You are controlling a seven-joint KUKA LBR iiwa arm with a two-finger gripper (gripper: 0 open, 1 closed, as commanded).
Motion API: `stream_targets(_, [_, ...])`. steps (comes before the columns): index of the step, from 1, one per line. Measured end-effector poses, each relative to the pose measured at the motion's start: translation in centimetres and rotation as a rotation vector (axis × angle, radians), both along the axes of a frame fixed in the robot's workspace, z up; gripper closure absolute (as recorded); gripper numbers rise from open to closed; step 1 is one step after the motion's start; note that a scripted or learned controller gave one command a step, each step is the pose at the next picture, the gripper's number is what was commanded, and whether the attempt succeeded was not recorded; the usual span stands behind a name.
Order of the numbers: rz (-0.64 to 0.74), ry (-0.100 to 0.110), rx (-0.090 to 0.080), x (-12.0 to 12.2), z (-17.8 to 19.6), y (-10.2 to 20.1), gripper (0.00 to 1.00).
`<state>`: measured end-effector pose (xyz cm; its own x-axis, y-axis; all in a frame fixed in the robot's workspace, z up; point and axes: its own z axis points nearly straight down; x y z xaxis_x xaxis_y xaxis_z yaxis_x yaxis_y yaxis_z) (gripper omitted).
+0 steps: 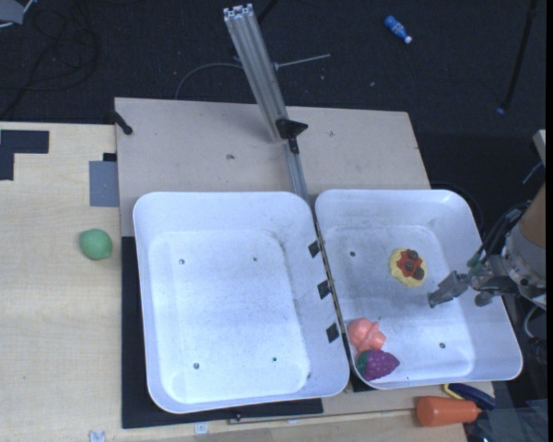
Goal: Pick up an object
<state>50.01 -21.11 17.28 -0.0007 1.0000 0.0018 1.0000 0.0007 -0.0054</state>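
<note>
1. Nearest candidate was the yellow toy with a red centre (407, 266), lying flat on the floor of the right bin (442, 212), just ahead of the gripper (445, 292) and slightly up-frame of it. Nothing touched it; clear floor lay all round it.
2. Two more toys sat further from the gripper, down-frame and beyond it toward the bin divider: an orange-pink toy (366, 333) and a purple grape-like toy (379, 365), touching or nearly touching each other in the bin's near-left corner.
3. Gripper was low over the right bin floor, near its right wall, with nothing between its fingers. Whether the jaws stood wide or narrow could not be told; the tip read as one dark shape.
4. Judgement: the step in hand was the approach. The yellow toy was the better target, being isolated and closest. The cornered pair would risk a finger striking the wall or pinching both.
5. To do it well: centre the gripper over the yellow toy before descending, fingers straddling its narrower span, then go fully to the floor, since the toy looked low and flat and a shallow close would likely slip over it.
6. The left bin (223, 212) lay well beyond. A green ball (96, 244) sat on the bench past it, an orange object (447, 410) outside the right bin's near edge.
</note>
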Motion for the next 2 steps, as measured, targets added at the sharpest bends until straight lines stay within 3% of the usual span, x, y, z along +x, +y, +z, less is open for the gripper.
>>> stream_targets(1, [-0.001, 0.000, 0.000, -0.5, -5.5, -0.8, 0.00])
stream_targets(2, [0.000, -0.006, -0.002, -0.5, -8.2, -0.8, 0.00])
